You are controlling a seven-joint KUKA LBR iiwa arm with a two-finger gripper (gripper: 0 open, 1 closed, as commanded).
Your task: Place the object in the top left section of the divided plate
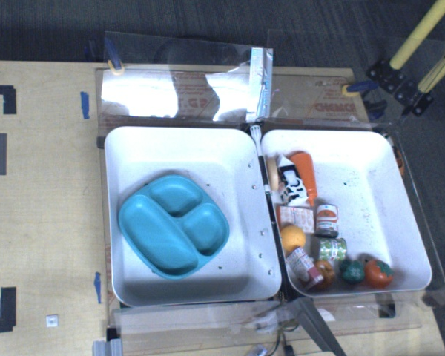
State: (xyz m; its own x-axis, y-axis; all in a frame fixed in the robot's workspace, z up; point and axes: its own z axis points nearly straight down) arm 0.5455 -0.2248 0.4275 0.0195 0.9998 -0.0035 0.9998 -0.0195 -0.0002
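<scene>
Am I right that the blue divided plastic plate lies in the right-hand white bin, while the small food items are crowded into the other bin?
Not quite: the camera view shows the blue divided plastic plate in the left-hand white bin. The small food items are indeed crowded into the other bin, the right-hand white bin, along its left and near sides.

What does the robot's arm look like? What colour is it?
This picture doesn't let me describe it. By the white bins I see a dark grey slanted bar at the bottom edge and yellow rods with black clamps at top right; I cannot tell if either belongs to the robot.
</scene>
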